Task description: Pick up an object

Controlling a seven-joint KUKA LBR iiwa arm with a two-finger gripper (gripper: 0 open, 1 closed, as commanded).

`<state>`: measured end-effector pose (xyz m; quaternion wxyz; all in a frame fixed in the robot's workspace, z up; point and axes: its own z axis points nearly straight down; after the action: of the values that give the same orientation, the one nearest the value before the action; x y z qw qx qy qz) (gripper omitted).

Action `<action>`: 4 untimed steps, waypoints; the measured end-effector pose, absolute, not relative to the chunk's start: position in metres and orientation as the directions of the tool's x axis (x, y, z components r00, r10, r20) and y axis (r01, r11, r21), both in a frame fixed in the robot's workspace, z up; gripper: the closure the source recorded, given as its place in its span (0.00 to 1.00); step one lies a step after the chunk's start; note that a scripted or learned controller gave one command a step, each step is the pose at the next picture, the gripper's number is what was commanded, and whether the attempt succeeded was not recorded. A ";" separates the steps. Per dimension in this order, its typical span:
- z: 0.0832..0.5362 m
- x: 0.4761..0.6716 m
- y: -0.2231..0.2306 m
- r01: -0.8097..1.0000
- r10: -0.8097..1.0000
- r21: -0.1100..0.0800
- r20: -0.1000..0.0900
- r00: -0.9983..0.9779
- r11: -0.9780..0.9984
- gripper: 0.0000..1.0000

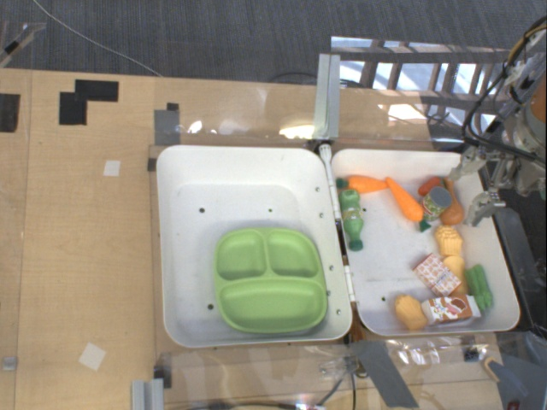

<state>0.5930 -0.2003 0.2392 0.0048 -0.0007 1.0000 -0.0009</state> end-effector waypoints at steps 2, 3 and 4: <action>0.089 0.612 -0.147 -0.205 -0.205 -0.003 -0.015 -0.979 0.979 0.00; 0.091 0.536 -0.153 -0.197 -0.197 -0.005 -0.015 -0.980 0.980 0.00; 0.089 0.604 -0.123 -0.153 -0.154 -0.002 -0.016 -0.988 0.988 0.00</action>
<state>0.6039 -0.1227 0.0893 0.0080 -0.0770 0.9970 -0.0004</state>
